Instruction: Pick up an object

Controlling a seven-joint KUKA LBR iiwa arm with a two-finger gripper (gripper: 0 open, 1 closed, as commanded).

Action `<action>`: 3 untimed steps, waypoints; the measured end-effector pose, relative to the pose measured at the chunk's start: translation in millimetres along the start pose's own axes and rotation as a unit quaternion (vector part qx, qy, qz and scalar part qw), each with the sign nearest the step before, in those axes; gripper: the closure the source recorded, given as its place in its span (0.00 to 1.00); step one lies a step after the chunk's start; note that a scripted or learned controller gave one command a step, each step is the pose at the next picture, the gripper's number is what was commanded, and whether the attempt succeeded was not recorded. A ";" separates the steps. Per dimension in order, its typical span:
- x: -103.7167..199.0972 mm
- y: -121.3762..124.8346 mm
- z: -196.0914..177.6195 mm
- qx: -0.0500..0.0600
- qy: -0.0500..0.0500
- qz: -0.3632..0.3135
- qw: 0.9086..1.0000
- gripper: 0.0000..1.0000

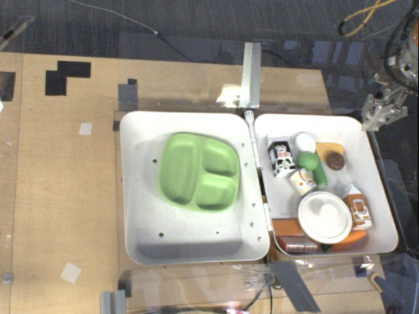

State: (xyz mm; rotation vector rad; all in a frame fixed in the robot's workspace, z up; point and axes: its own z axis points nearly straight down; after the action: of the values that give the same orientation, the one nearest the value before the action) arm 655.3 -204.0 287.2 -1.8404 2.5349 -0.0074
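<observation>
Light green divided plate in the white left bin. White right bin holds a white bowl, green bottle, brown disc, orange tray and black-and-white carton. Counter pale tan wood with black patches near its far left corner.

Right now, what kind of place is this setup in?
Probably a robotics lab bench for pick-up trials. Two white bins sit side by side on a wooden bench: the left bin holds a green tray, the right bin a jumble of small items. The gripper hangs at the right bin's far corner.
</observation>
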 end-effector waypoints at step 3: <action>-16.1 -10.4 0.3 -0.002 0.000 -0.591 0.807 1.00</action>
State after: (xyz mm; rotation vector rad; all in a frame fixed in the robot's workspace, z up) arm 670.2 -191.9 287.0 -2.9882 0.9604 -0.0103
